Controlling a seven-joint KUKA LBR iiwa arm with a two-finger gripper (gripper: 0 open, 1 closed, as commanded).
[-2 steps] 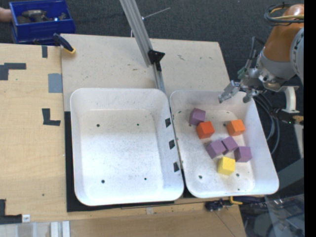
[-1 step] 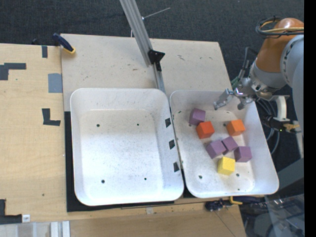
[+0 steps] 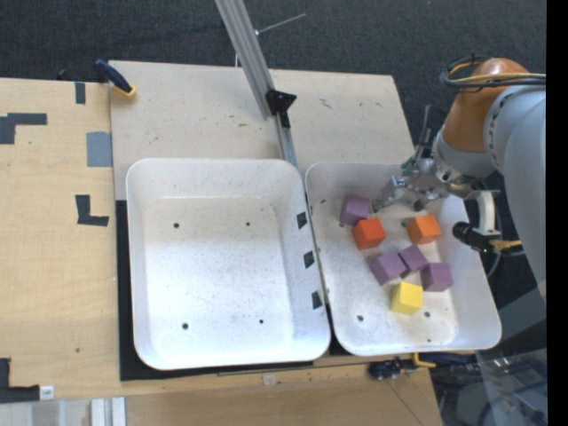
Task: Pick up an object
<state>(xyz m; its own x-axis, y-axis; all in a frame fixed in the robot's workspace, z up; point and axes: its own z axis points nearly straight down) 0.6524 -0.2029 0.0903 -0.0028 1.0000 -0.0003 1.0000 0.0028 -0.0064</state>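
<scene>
Inventory, L to R, camera view.

1. Wood bench [image 3: 53, 238] – far L, w/ dark tape marks on it. Blue/yellow clamp [image 3: 115, 78] at the back L corner of the paler board.
2. L bin [image 3: 142, 185] – shallow, white, speckled floor, a few dark dots.
3. Metal pole [image 3: 244, 38] – slants down from top centre to a black bracket [image 3: 280, 103], ends btwn the two bins at their back edge.
4. R bin [image 3: 470, 327] – white, touching the L bin along the middle. Holds all the blocks:
 - purple block [image 3: 355, 209], back L of the group
 - orange block [image 3: 369, 232], just in front of it, touching or nearly
 - purple block no. 2 [image 3: 387, 267], centre
 - purple block no. 3 [image 3: 413, 257], just beside no. 2
 - yellow block [image 3: 407, 297], nearest the front
 - orange block no. 2 [image 3: 424, 229], R side
 - purple block no. 4 [image 3: 436, 277], R of the yellow one
5. My gripper [image 3: 410, 187] – over the back of the R bin, above and btwn the back purple block and orange block no. 2. Nothing seen in its grasp. How far apart my fingers are: can't tell, detail too small.
6. My arm – grey, orange band [image 3: 475, 114] above the wrist, coming in from the R.
</scene>
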